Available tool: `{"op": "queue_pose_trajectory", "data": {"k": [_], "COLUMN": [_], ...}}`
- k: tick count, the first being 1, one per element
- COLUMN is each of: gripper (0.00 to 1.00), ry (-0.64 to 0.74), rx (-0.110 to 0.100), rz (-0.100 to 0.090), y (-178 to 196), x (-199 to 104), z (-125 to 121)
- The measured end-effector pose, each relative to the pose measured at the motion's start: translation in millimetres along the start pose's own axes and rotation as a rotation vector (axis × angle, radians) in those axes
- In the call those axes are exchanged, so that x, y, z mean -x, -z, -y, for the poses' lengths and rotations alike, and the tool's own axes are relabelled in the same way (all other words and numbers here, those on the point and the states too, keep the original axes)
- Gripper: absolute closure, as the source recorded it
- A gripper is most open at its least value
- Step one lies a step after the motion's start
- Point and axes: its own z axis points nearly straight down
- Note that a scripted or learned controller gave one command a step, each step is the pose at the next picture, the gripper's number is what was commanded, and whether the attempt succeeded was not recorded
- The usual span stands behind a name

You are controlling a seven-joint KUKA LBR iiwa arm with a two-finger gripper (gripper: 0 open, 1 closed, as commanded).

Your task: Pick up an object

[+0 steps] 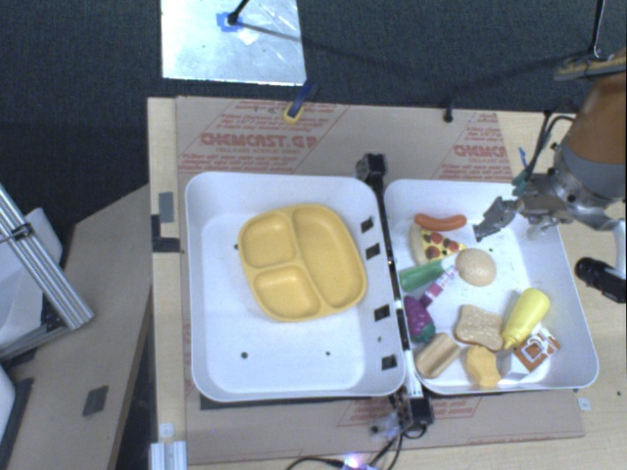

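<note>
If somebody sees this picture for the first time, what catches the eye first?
Probably the yellow divided plate, alone in the left bin. Next is the crowd of toy food in the right bin: a hot dog, a pizza slice, a yellow mustard bottle. The gripper hangs over that bin's far part.

Yellow divided plate [299, 262] in left bin [211, 360].

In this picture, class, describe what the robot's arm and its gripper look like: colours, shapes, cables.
The arm enters from the right edge. Its upper part is a rounded orange-brown segment, with a pale grey rounded housing below it. Thin dark cables loop beside the wrist. The gripper is a dark grey, angular metal piece, over the right bin.
</note>
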Motion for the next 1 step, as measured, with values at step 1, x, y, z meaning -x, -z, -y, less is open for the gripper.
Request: {"op": "queue_pose_trajectory", "data": {"k": [1], "gripper": [0.00], "ry": [0.002], "rx": [0.012], "rz": [0.002], "y": [6.4], "x": [-0.2], "z": [-2.4]}}
